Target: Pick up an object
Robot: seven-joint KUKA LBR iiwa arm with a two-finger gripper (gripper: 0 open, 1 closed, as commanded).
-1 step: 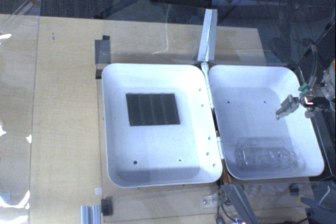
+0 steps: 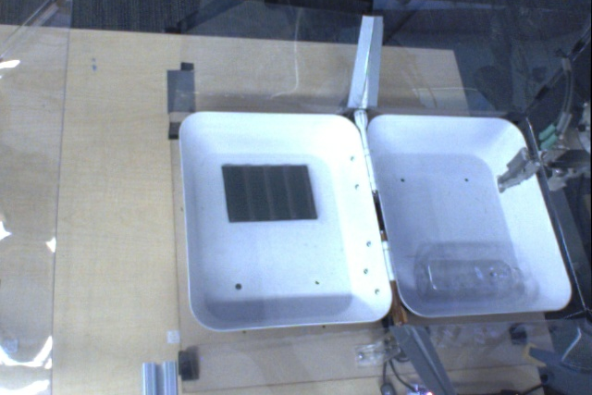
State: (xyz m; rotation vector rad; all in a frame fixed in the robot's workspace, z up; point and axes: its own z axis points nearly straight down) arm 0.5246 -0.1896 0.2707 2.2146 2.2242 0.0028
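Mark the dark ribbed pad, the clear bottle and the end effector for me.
dark ribbed pad (image 2: 269, 192), camera view, centre of its top face.
clear bottle (image 2: 467, 276), camera view, middle of its body.
end effector (image 2: 514, 173), camera view, at its fingertips.

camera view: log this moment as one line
end effector: right bin's right edge, nothing held | clear bottle: right bin | dark pad: left bin
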